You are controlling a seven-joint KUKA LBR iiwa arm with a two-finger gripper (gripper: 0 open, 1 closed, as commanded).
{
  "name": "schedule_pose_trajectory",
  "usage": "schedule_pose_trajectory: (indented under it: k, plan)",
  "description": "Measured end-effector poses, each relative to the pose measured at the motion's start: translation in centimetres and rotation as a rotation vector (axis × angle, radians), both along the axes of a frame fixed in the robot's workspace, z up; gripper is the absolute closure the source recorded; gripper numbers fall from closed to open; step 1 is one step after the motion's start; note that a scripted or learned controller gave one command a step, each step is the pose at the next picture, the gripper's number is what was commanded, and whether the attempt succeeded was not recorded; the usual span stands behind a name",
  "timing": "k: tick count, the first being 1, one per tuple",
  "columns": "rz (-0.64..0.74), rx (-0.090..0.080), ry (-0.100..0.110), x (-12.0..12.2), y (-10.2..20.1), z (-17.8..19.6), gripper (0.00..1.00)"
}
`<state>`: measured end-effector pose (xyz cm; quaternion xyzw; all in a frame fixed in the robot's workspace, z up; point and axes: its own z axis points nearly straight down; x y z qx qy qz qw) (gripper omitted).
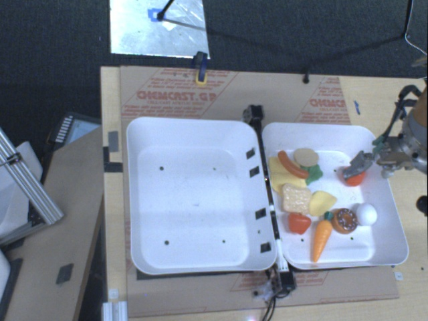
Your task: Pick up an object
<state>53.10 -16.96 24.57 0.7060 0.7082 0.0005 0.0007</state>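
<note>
The tool [362, 162] grips one red tomato [354, 176] in the right bin [391, 243], near one egg [366, 213], one donut [344, 220], one carrot [320, 240] and one cracker [295, 198].

- I read this as a robotics lab: plywood-topped counter [167, 89] on dark carpet.
- Two white bins [194, 192] clipped together, toy food [314, 199] inside.
- Aluminium framing [27, 186] at left, cables overhead.
</note>
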Motion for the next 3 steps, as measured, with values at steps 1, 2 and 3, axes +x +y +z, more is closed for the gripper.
schedule_pose_trajectory:
  k: [1,2,3]
  plan:
    - [0.004,0.002,0.004,2.3,2.9,-7.6,0.0]
    - [0.005,0.002,0.003,4.4,7.1,-14.9,0.0]
    - [0.004,0.001,-0.003,10.3,8.8,-16.1,0.0]
